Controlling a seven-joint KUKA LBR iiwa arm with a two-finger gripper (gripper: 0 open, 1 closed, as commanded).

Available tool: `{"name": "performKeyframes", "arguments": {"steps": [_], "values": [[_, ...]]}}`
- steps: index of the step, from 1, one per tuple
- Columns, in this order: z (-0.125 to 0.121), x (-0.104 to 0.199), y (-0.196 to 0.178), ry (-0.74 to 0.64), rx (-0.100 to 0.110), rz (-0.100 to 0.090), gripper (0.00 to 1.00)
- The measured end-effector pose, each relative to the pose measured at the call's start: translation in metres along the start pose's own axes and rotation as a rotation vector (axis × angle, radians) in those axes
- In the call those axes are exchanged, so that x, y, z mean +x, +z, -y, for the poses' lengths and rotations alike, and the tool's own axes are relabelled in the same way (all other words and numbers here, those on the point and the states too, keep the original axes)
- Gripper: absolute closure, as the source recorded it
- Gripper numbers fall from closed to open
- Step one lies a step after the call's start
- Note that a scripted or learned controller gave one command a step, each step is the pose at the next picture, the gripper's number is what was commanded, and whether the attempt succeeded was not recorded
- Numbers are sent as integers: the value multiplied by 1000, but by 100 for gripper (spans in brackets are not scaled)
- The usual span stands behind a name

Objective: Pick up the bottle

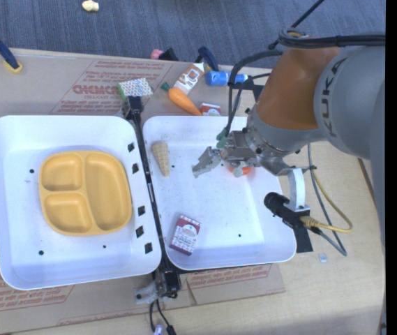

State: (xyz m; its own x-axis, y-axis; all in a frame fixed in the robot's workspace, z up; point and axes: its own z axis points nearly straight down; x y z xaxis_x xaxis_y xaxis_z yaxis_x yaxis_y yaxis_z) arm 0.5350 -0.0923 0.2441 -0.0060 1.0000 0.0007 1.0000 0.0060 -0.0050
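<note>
Bottle (186,79) outside bins; end effector (208,160) apart

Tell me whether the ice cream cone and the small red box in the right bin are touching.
Apart. The camera view shows the ice cream cone near the bin's upper left and the red box near its lower edge, with bare white bin floor between them.

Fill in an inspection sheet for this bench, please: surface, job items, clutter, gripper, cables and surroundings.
Surface: brown cardboard-covered bench bearing two shallow white bins, left bin and right bin.
Job's things: small white bottle with orange label, lying on the cardboard behind the right bin.
Clutter: yellow divided plate in the left bin; tan cone and red-and-white carton in the right bin.
Gripper: grey gripper over the right bin, apart from the bottle.
Cables: yellow cable beside the right bin.
Surroundings: grey carpet.
</note>
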Motion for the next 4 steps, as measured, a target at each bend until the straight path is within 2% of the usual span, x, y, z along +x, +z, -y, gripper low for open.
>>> {"name": "performKeyframes", "arguments": {"steps": [1, 2, 3, 4], "values": [[-33, -29, 136, 387, 2, -1, 0], [-33, -29, 126, 384, 4, -1, 100], [36, 4, -8, 289, -2, -1, 100], [59, 61, 29, 159, 0, 0, 100]]}}
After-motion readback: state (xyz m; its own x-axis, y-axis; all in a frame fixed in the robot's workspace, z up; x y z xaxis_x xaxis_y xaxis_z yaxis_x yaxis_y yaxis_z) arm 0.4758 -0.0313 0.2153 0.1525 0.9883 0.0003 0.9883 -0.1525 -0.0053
